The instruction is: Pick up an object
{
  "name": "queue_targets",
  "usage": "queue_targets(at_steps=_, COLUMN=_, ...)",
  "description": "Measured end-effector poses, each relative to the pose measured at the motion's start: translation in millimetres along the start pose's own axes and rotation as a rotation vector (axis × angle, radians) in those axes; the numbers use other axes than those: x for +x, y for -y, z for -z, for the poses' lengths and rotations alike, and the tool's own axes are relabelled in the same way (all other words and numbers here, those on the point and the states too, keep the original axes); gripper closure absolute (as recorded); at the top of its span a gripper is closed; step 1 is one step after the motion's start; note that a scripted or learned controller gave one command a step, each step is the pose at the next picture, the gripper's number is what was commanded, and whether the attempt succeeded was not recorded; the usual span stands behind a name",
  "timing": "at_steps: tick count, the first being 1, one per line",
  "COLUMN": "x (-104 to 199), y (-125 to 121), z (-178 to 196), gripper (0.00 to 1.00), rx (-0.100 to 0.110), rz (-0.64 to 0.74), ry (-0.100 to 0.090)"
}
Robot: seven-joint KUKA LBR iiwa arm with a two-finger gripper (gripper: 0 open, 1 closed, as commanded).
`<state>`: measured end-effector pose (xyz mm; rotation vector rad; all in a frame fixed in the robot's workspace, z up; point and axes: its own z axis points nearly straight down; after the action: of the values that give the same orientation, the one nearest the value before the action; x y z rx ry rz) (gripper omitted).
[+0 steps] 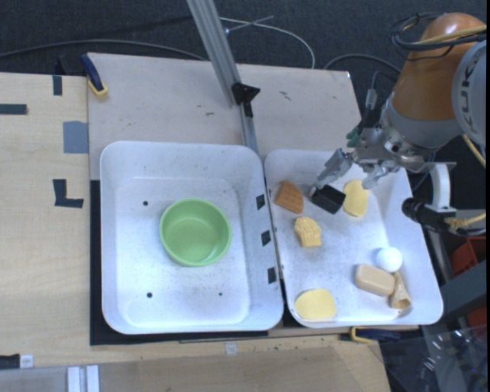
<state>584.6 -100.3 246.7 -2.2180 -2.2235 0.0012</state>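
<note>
My gripper (340, 186) hangs over the upper part of the right bin (420, 288), with its black fingertip (327, 198) low near the bin floor. A pale yellow piece (356, 198) lies just right of that fingertip, and an orange-brown wedge (289, 196) lies to its left. Lower in the same bin lie a yellow lumpy piece (308, 232), a white ball (389, 259), a tan block (375, 279), a small cone (401, 293) and a flat yellow disc (315, 305). Nothing shows between the fingers.
The left bin (118, 219) holds a green bowl (195, 232). A slanted metal pole (215, 35) rises from the back between the bins. The arm's orange band (437, 64) sits above the right bin's far corner.
</note>
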Motion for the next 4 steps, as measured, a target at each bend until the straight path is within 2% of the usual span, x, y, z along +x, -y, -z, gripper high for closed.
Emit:
queue_targets(at_steps=1, x=0, y=0, z=0, gripper=0.00, rx=0.000, rz=0.000, ry=0.000)
queue_targets(at_steps=2, x=0, y=9, z=-61, gripper=0.00, rx=0.007, rz=-0.002, ry=0.000)
queue_targets(at_steps=4, x=1, y=13, z=-159, gripper=0.00, rx=0.004, rz=-0.001, ry=0.001)
